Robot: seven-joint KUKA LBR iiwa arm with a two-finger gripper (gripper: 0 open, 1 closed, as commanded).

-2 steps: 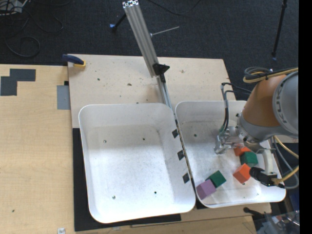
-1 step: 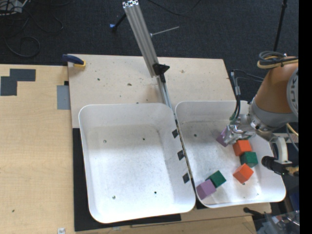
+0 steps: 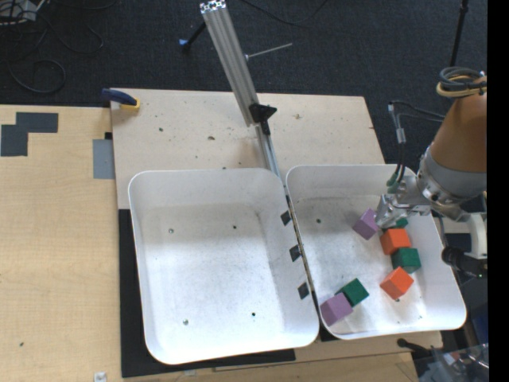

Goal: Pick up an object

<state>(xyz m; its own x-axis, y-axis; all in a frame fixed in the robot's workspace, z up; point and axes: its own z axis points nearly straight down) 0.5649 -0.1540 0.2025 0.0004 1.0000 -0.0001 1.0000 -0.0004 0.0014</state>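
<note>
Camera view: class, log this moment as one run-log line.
arm: over right bin | gripper: low among blocks, beside purple block and orange block | grasp: none seen

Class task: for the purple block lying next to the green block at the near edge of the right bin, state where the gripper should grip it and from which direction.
Grip the purple block across its two free sides from straight above, probably. The green block crowds its far-right side, and the bin wall its near-left side.

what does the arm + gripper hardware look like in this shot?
The arm has a rounded orange band above a grey wrist section, with a coil of cable at its top. Below the wrist sits the gripper, a compact silver-grey metal assembly with green touches near its base. No printed markings are legible from the camera view.
</note>
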